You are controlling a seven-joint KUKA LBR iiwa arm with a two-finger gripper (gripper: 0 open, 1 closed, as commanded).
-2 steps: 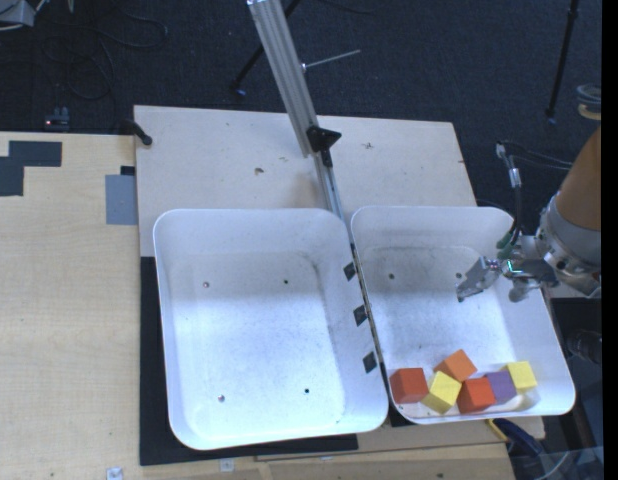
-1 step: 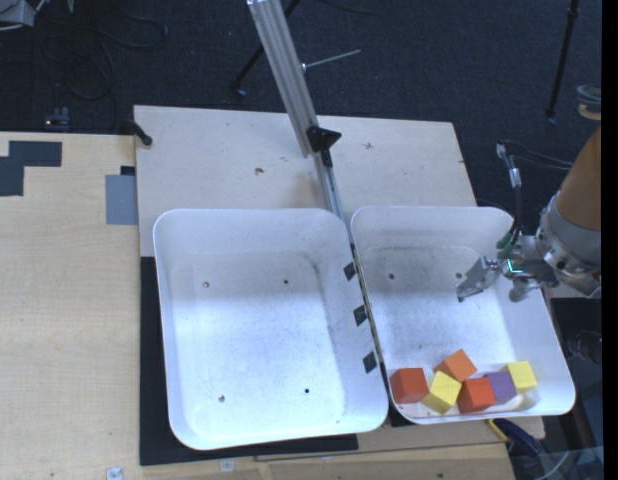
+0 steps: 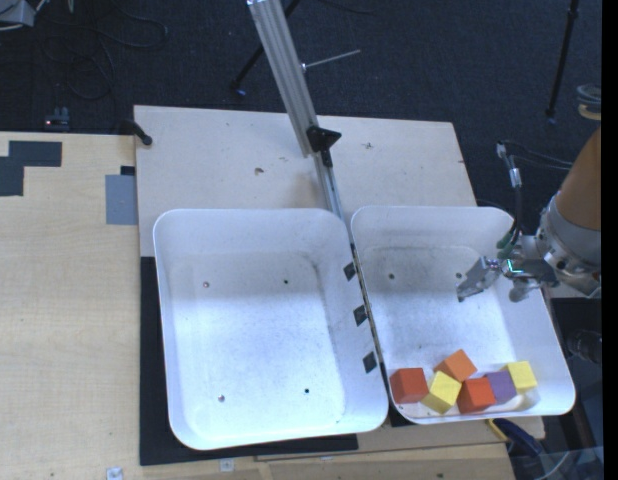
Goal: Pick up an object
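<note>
Overhead view of a pale wooden worktop [image 3: 289, 153] bearing two shallow white bins: the two-finger gripper [image 3: 479, 280] hangs above the right-hand white bin [image 3: 429, 238] with nothing between its fingers; how far they are parted cannot be told. The small coloured wooden blocks [image 3: 461, 380] lie clustered touching in that bin's near corner, well apart from the gripper. Judged risk: tight packing against the wall may make the fingers strike neighbouring blocks and close on none.
</note>
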